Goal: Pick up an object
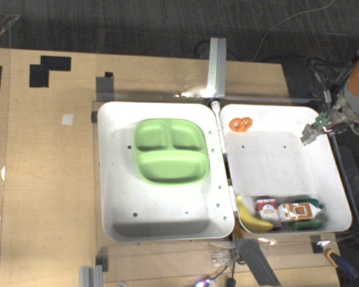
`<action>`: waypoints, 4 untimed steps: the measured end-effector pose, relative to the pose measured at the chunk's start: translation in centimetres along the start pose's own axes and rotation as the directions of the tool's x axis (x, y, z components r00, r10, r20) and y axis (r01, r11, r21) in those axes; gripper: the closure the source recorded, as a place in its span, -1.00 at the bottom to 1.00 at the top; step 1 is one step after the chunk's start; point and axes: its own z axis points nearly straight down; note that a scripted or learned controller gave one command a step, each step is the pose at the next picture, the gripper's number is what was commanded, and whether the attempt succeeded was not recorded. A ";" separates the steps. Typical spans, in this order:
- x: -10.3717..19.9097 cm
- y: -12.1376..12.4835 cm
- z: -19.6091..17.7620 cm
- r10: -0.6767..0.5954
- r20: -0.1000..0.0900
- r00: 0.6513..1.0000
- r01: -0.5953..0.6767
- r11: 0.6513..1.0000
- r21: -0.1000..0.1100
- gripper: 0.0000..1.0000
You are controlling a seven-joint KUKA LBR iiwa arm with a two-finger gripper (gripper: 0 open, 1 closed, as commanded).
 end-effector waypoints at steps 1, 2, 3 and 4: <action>3.9 5.5 3.3 0.333 -0.001 0.943 -0.333 0.943 0.002 1.00; 7.8 6.6 3.8 0.306 -0.002 0.952 -0.306 0.952 0.003 1.00; 13.6 9.9 -0.3 -0.101 -0.003 0.995 0.101 0.995 -0.001 1.00; 4.9 9.1 -2.8 0.112 -0.001 0.994 -0.112 0.994 -0.001 1.00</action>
